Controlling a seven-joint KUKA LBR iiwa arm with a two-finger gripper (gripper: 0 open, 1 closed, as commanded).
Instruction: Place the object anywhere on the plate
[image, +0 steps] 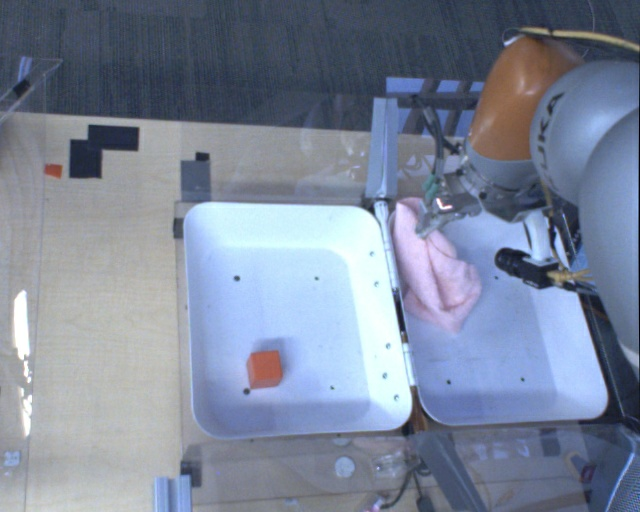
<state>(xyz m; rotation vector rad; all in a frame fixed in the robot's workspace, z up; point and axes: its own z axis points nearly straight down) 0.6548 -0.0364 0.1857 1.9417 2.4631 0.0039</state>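
Pink, soft and crumpled, the cloth (434, 270) lies in the right bin (520, 390) just below the gripper (441, 210), its long axis running from the gripper's tip down and slightly right. Whether the gripper pinches the cloth's upper corner or stands released cannot be told; the arm (560, 110) hides much there. Far left of the gripper, a small orange block (265, 369) sits in the smooth left bin (220, 240).

bright, even overhead light | soft shadows | glare on bins (300, 225) | sharp

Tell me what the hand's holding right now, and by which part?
The hand meets the pink cloth at its top edge in the right bin; an actual hold cannot be told.
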